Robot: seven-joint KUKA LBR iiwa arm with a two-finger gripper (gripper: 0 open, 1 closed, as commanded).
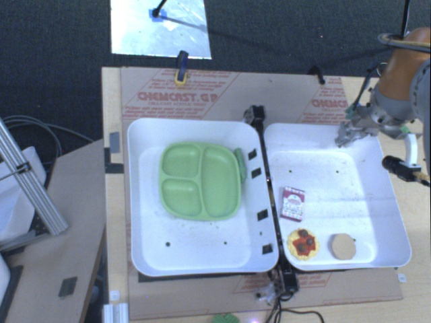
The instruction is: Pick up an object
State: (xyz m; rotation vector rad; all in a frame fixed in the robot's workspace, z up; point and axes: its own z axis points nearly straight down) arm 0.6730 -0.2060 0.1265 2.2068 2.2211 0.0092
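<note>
Seemingly the gripper (351, 134) blurs over the right bin (377, 180).

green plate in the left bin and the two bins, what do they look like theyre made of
The green plate looks like moulded plastic with a matte finish: uniform pale green, three pressed compartments, soft rounded edges. The left bin and the right bin look like thin formed white plastic, slightly glossy, with rounded corners and dark specks on their floors.
</note>
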